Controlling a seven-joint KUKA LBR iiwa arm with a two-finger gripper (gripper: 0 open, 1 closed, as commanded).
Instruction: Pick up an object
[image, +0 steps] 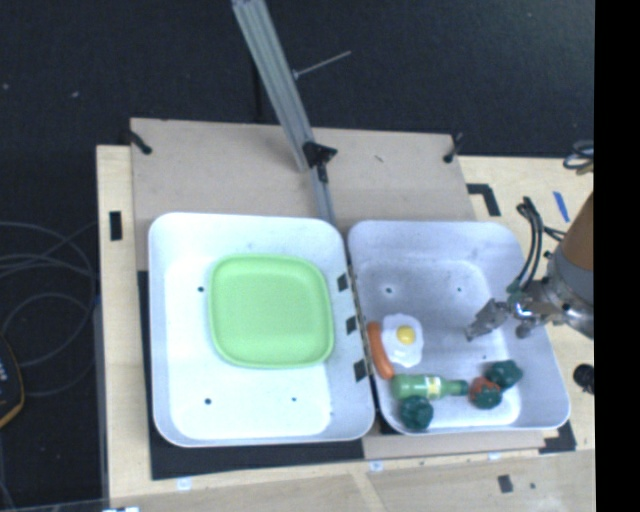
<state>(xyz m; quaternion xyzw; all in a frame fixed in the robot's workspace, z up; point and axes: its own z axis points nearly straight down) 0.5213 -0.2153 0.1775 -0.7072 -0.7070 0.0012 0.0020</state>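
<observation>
1. Gripper (490, 320) hangs over the right part of the right bin (440, 245), reaching in from the right edge; its grey fingers (483, 322) point left and downward and look slightly apart, with nothing between them.
2. Behind it, the arm's wrist (570, 285) shows at the right edge, with dark cables looping above it.
3. Right bin: its contents sit along the front, below and left of the gripper and apart from it.
4. A fried egg (403, 336), white with a yellow yolk, lies near the bin's left wall.
5. An orange carrot-like piece (378, 350) lies just left of the egg, touching or nearly touching it, running front to back.
6. A green bottle (428, 385) lies on its side in front of the egg, its yellowish end toward the left.
7. A dark green lump (416, 411) sits just in front of the bottle, near the front wall.
8. Two more small toys sit to the right of the bottle: a dark green one (503, 373) and, just in front and left of it, a red and green one (485, 392). These two are closest to the gripper; what they are is too small to tell.
9. Left bin (175, 330) holds a light green square plate (270, 310), lying flat around its middle.
10. A grey pole (285, 100) slants from the top of the view down to the gap between the bins.
</observation>
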